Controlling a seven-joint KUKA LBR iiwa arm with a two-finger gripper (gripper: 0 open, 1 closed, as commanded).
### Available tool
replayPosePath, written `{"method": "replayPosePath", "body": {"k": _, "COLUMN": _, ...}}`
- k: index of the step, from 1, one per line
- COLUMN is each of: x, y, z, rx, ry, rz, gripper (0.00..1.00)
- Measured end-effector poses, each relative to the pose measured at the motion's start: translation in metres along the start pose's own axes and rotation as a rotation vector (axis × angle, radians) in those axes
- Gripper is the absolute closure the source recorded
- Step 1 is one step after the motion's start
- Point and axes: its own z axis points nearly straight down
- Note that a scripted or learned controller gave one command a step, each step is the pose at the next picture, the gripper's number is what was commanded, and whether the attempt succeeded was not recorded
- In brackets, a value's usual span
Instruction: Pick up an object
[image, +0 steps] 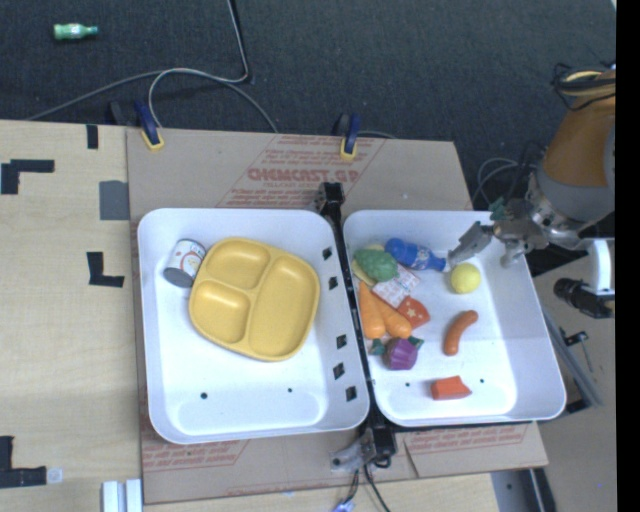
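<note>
gripper (488, 240): fingers spread apart, holding nothing, over top right part of right bin (530, 340)
target: yellow ball (464, 278), just below-left of gripper, near not touching
ball axis: round, none
other option: blue bottle (412, 254), left of ball, long axis roughly left-right
next move, my guess: short drop down-left onto ball

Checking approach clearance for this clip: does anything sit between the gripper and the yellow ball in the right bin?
Nothing visible does. The gripper hovers over the right bin near its upper right; the yellow ball lies just below-left, bare bin floor around it. The blue bottle lies further left.
</note>
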Motion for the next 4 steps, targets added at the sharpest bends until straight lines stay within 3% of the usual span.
{"method": "replayPosePath", "body": {"k": 1, "x": 0.081, "y": 0.051, "z": 0.119, "rx": -0.006, "ry": -0.003, "rz": 0.0, "gripper": 0.0}}
{"method": "replayPosePath", "body": {"k": 2, "x": 0.082, "y": 0.05, "z": 0.109, "rx": 0.0, "ry": -0.001, "rz": -0.001, "gripper": 1.0}}
{"method": "replayPosePath", "body": {"k": 3, "x": 0.076, "y": 0.05, "z": 0.107, "rx": -0.004, "ry": -0.012, "rz": 0.005, "gripper": 0.0}}
{"method": "replayPosePath", "body": {"k": 4, "x": 0.062, "y": -0.027, "z": 0.117, "rx": -0.001, "ry": -0.002, "rz": 0.002, "gripper": 0.0}}
